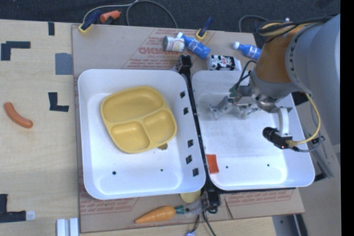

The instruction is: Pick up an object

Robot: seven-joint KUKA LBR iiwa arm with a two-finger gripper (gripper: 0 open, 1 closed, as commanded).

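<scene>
My gripper (233, 109) hangs low over the back part of the right bin (251, 174), its fingers spread open with nothing between them. A small orange-red block (211, 163) lies at the right bin's front left, well apart from the gripper. In the left bin (133, 179) rests a yellow divided plate (138, 118), with a small brown thing (162, 146) peeking out from under its front edge.
Outside the bins lie a toy carrot (155, 214) in front, a sausage (18, 115) on the bench at far left, and blue-and-white bottles (196, 46) behind. A black divider strip (191, 119) runs between the bins. A black cable loop (276, 138) hangs off the arm over the right bin.
</scene>
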